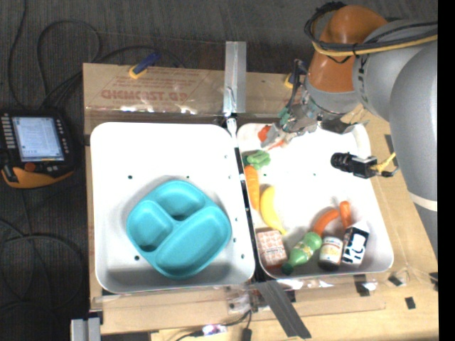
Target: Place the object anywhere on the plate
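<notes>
1. the grey arm (409, 98) reaches in from the right, and its tool (286, 132) sits over the far left corner of the right bin (320, 180), close to the divider between the two bins.
2. i cannot tell from this angle whether the tool is apart or together, because the wrist covers it.
3. a small red-orange piece (266, 131) shows right at the tool's tip, by the bin's far rim (touching the tool or just beside it, i cannot tell which). the view does not show it gripped.
4. the plate (178, 226) is teal with three compartments. it lies in the left bin (117, 183), toward the near side and turned at an angle to the walls. it is well apart from the red-orange piece, which is in the other bin.
5. nearer the camera than the tool, a green item (257, 158) lies in the right bin. an orange carrot (252, 185) lies along the left wall, with a yellow banana (270, 208) just beside it.
6. along the near wall stand a pink patterned box (270, 244), a green vegetable (302, 251), a small jar (330, 251) and a black-and-white box (355, 244). an orange-red piece (325, 220) and a smaller orange one (345, 209) lie just behind them.
7. both bins rest on the counter (409, 261). a handheld screen unit (34, 144) lies on the dark floor at the far left.
</notes>
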{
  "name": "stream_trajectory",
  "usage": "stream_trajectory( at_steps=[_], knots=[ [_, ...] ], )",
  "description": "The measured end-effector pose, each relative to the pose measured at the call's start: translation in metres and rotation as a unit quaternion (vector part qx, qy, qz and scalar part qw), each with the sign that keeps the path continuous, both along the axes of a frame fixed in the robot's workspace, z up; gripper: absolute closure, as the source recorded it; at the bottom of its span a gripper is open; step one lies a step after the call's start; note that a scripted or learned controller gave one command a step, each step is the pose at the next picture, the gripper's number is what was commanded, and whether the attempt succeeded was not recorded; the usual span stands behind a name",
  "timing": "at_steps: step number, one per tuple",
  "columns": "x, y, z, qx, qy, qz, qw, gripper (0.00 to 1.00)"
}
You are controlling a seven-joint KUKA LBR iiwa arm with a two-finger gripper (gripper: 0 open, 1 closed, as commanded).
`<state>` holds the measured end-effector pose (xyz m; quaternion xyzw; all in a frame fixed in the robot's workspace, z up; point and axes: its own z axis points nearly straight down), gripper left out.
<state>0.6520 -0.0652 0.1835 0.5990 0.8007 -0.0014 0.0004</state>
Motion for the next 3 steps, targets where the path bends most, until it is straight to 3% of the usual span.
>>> stream_trajectory(
  at_steps=[1,2,3],
  knots=[
    [-0.048,0.036,0.003,0.001,0.0,0.057,0.9983,1.0],
    [-0.113,0.108,0.01,0.0022,0.001,0.172,0.9851,1.0],
    [-0.056,0.137,0.031,0.0014,0.0,0.29,0.9572,1.0]
  ],
)
